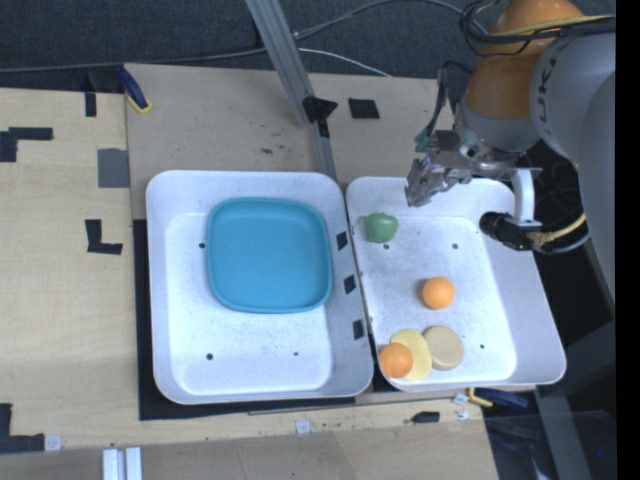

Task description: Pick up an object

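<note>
- Camera view: the gripper (424, 189) hangs over the right bin (520, 308) at its 12 o'clock edge, nothing between its tips; spread or closed, I cannot tell.
- Green ball (380, 228) sits just beside it at 8 o'clock, unlifted.
- Pick-up looks not yet done.

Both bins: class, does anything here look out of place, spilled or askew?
Nothing stands out. The blue plate lies flat in the left bin. In the right bin, the green ball and orange ball lie apart, and three small pieces cluster together at the near edge.
</note>
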Available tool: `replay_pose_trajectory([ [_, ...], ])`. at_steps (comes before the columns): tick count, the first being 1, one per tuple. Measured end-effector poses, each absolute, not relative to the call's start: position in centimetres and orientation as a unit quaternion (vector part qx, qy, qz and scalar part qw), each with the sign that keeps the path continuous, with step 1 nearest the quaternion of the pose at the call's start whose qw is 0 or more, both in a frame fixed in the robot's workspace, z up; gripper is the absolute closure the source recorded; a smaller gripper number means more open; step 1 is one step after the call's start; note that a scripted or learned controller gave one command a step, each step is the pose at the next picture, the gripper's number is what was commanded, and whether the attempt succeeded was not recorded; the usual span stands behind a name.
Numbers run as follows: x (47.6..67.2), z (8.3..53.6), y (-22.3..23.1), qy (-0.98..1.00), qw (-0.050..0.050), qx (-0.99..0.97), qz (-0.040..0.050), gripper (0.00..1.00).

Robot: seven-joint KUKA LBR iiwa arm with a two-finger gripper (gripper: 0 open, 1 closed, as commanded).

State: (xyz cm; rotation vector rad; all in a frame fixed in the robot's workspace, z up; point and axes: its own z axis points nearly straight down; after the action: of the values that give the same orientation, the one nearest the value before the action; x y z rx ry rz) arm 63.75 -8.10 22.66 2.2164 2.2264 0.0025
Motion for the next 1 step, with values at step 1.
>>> replay_pose_trajectory([
  [1,63.52,23.72,-2.74,0.709,0.000,0.705,0.0005,1.00],
])
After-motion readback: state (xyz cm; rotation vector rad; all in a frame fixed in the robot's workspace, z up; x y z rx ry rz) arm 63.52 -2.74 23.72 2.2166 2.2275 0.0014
